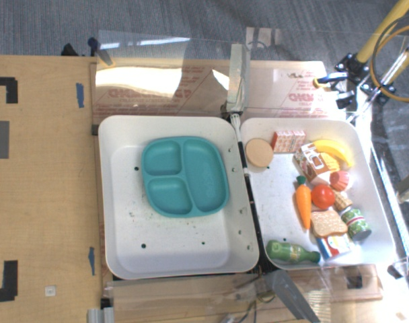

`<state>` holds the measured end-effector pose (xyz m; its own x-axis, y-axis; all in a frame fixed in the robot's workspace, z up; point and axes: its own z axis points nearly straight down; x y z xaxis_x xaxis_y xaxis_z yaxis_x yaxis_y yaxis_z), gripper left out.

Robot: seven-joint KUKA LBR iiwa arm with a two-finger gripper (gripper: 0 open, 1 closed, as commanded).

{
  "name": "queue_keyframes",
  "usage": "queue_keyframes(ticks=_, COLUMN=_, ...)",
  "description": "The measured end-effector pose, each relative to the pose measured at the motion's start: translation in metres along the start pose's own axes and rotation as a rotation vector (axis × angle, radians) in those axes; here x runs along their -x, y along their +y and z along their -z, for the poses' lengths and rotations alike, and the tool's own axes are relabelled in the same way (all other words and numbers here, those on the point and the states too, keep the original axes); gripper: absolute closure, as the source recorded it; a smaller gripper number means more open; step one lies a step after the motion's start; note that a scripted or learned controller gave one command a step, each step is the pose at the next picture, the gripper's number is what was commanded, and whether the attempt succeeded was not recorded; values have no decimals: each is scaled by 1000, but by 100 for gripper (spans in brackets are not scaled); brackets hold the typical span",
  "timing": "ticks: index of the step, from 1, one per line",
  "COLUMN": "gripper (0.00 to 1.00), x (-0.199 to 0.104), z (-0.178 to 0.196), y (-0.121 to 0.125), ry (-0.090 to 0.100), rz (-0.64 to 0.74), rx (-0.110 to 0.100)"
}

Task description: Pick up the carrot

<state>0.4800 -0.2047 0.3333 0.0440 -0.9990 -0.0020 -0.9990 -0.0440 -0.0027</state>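
The carrot (303, 207) is orange with a small green top. It lies lengthwise in the middle of the right bin (275, 204), with its tip pointing toward the front. A red tomato (322, 195) touches its right side, and a slice of bread (327, 223) sits just beyond its tip. To the carrot's left the bin floor is bare.
Around the carrot in the right bin are a banana (333, 151), a small carton (311, 161), a pink box (288, 140), a tan disc (259, 153), a strawberry (340, 180), a can (356, 223) and a green bottle (292, 252). The left bin (124, 207) holds a teal divided plate (185, 175).
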Motion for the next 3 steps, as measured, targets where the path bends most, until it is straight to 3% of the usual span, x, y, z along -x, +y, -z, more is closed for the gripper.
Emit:
queue_keyframes(ticks=1, gripper=100, x=-10, z=120, y=-1, ry=4, rz=222, rx=-6)
queue_keyframes(ticks=2, gripper=0, x=-10, z=117, y=-1, ry=0, rz=223, rx=-1)
queue_keyframes(ticks=3, gripper=0, x=-2, z=-31, y=0, ry=-3, rz=-73, rx=5)
